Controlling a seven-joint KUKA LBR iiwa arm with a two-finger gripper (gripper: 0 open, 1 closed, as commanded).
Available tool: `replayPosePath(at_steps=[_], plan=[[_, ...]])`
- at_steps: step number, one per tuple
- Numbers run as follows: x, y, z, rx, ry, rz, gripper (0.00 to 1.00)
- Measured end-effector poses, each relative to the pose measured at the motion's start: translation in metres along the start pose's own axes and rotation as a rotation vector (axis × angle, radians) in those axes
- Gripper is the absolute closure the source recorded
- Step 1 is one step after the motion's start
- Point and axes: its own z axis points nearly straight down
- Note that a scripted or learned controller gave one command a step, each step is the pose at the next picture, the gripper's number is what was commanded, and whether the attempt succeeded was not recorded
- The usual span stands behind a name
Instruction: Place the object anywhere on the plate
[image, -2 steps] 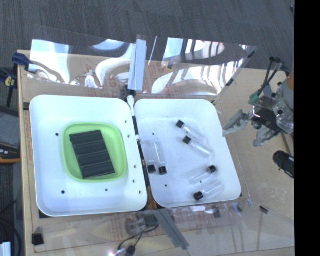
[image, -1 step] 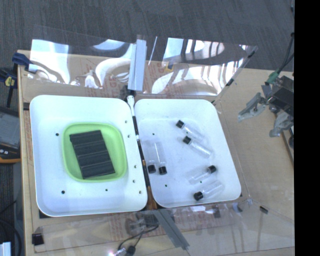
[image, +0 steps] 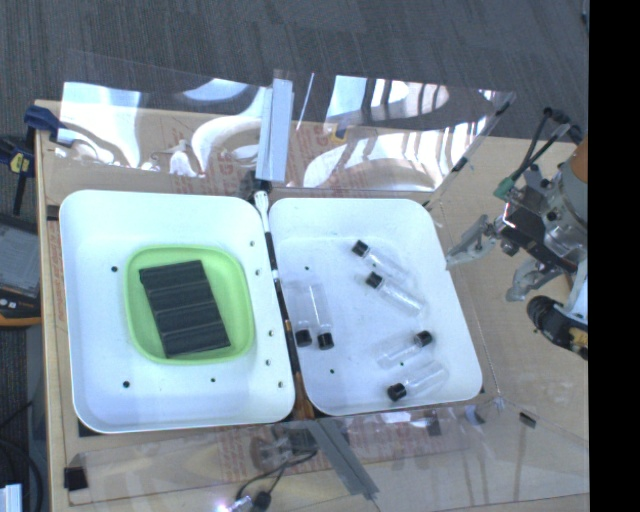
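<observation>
Gripper (image: 495, 265) sits off the bins at 3 o'clock, fingers spread wide and holding nothing.

I see the plate (image: 236, 300) in the left bin (image: 90, 380) with a dark ridged block (image: 184, 307) lying on it; six clear vials (black caps) lie scattered in the right bin (image: 440, 390), the nearest vial (image: 403, 349) toward 4 o'clock, well apart from the plate.
</observation>
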Motion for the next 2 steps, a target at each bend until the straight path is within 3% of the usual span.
replayPosePath(at_steps=[1, 2], plan=[[-0.003, 0.001, -0.069, -0.003, 0.002, 0.035, 0.0], [0.009, -0.006, 0.039, 0.001, 0.0, 0.131, 0.0]])
